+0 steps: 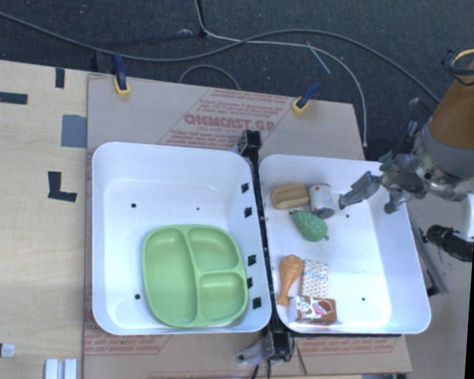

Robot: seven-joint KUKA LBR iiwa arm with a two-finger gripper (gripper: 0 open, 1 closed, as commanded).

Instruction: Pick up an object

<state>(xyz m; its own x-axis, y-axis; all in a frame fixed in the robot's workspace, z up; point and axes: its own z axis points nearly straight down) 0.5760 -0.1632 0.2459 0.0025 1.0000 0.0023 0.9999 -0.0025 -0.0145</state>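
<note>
While gripper [366, 191] hovers open, gripping nothing, at right bin's [401, 256] far right edge, we judge approach step in hand. Nearest objects: tan bread roll [289, 197], green toy [310, 225], near far left corner. Next: descend, straddle one, close.

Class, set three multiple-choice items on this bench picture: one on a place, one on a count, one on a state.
1. Where does the green divided plate lie?
A. left bin
B. right bin
C. on the cardboard

2. How many compartments has the plate?
A. two
B. three
C. five

3. Where is the gripper?
A. over the left bin
B. over the right bin's upper right part
C. on the plate

Key: 1 A, it lies in the left bin. 2 B, three hollows show. 3 B, it sits beside the green toy.
</note>
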